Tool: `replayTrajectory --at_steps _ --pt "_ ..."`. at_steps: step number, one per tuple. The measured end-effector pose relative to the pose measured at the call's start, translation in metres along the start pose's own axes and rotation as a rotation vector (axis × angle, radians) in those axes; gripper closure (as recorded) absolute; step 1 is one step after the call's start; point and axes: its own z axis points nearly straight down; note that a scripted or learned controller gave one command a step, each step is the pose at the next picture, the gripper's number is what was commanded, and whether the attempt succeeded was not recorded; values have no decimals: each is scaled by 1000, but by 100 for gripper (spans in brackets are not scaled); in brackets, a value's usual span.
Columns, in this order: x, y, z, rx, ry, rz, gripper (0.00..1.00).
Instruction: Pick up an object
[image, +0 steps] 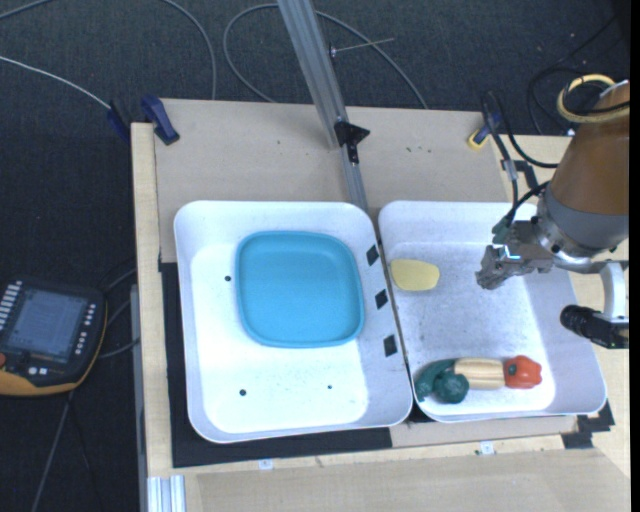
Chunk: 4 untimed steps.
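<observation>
Risk entry: gripper (497, 268), finger state can't tell, hovers right of yellow piece (414, 275) in right bin (470, 215); descent w/o shift prob. closes on nothing.

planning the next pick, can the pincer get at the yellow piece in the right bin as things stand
Probably yes. The pincer hangs over the right bin, and the yellow piece lies alone on bare floor beside it, nothing between them.

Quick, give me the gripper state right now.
Gripper: above the right bin, nothing seen in its grasp; open or shut cannot be told from this view.
</observation>
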Motion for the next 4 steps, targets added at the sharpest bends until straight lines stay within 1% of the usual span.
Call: replayTrajectory --at_steps 1,2,3,4 --pt "0 1 -41 2 0 0 100" --pt "58 0 -46 5 2 -4 100" --pt "113 12 -42 6 1 -4 100" --pt "173 12 -29 7 2 -4 100"
